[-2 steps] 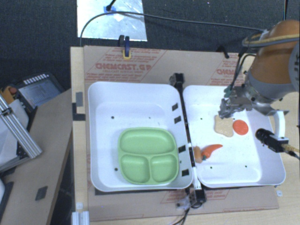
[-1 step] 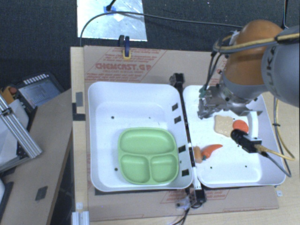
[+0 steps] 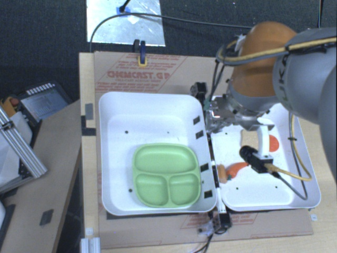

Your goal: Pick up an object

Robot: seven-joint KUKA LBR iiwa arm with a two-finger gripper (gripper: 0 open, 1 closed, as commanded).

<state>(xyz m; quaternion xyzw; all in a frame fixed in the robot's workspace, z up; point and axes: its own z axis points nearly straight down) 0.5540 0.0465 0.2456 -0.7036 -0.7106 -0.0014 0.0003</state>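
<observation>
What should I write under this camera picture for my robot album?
Robot arm reaches over the right bin; a green tray sits in the left bin.

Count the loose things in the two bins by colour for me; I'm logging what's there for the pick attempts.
Green: 1, the divided plate in the left bin.
Orange: 2, a carrot-like piece and a rounded piece partly hidden by the arm, both in the right bin.
Total: 3 in view; the arm may hide more.
</observation>
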